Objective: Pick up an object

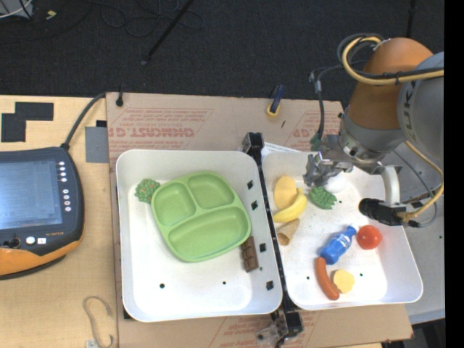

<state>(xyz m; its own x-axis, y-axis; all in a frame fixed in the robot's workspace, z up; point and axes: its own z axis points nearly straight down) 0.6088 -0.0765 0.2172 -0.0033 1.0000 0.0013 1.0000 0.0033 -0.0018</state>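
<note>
One fixed camera above, slanted down, both bins (190, 304) in frame

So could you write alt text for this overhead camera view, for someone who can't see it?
A grey robot arm's gripper hangs over the right white bin, just above a green leafy toy beside a banana, bottle and tomato. The left bin holds a green divided plate.

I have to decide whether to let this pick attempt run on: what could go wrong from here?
1. The gripper sits above a small green toy that lies close beside the banana; a closing grasp may nudge or catch the banana instead.
2. The green toy is low and irregular, so the fingers could slip off it.
3. The gripper is near the back wall of the right bin, so a descent slightly off target might strike it.
</note>
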